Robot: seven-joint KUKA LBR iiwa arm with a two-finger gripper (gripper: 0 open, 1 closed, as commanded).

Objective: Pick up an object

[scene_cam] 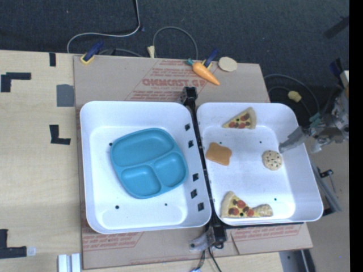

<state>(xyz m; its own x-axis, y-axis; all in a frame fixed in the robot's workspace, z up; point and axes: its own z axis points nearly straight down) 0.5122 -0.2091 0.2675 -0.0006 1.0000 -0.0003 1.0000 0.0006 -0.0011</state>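
two shallow white bins sit side by side on a cardboard-covered worktop (238, 75). the right bin (303, 169) holds a cookie (272, 160), an orange bread piece (218, 153) left of the cookie, and two pizza slices, one above (240, 119) and one below (245, 207). the tool (292, 137) hangs at the bin's rim, just right of the cookie; whether it is open or closed cannot be told. it may clip the rim or nudge the cookie away. a blue divided plate (148, 162) fills the left bin. dark carpet (238, 16) and cables lie beyond.
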